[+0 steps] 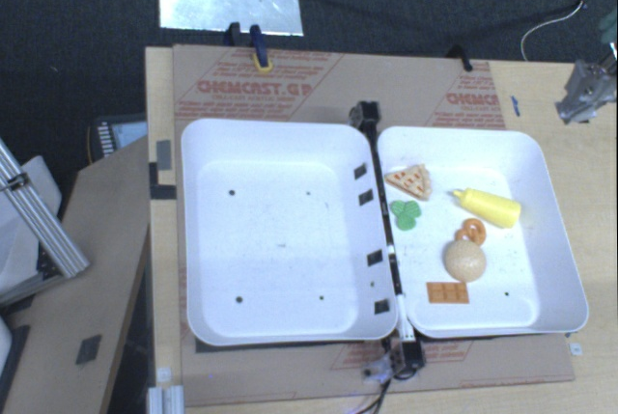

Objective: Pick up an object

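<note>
Sitting side by side on the desk [319, 79], the left bin [275, 234] and right bin [541, 209] differ: the right one holds a yellow bottle [489, 205], tan ball [464, 260], pizza slice [409, 180], brown wafer [448, 292], green piece [407, 214], pretzel [472, 230]. The tool [587, 92] hovers at the right edge; its state cannot be told.

Just the claw [586, 92] poking in at the far right edge, parked up high, nothing in it.

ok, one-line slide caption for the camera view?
Six toy foods, including a yellow bottle and pizza slice, sit in the right bin; gripper waits off to the side.
</note>
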### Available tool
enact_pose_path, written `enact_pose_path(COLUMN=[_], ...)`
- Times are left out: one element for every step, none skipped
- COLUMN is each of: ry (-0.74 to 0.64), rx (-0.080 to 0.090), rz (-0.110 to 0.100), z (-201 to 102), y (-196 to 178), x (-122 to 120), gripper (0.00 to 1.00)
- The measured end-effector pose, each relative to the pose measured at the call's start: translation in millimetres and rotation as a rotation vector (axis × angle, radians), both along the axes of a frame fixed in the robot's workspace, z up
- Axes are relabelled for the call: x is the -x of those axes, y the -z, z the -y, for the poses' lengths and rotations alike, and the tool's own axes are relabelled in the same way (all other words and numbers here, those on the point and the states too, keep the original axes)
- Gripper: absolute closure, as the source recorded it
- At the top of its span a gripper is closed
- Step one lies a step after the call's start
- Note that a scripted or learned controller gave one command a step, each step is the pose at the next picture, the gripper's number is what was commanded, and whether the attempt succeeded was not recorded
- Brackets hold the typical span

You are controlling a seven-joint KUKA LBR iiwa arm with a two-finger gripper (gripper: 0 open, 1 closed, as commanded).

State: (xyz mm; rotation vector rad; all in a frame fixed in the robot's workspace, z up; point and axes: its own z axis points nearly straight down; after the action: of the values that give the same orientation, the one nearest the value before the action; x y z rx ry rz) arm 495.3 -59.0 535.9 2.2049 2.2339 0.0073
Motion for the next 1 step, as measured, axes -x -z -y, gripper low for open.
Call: enact_pose_path(ry=[0.000], rx=[0.000], rz=[-0.002], z=[-77.6], y=[0.6], x=[8.7], gripper=[1.00])
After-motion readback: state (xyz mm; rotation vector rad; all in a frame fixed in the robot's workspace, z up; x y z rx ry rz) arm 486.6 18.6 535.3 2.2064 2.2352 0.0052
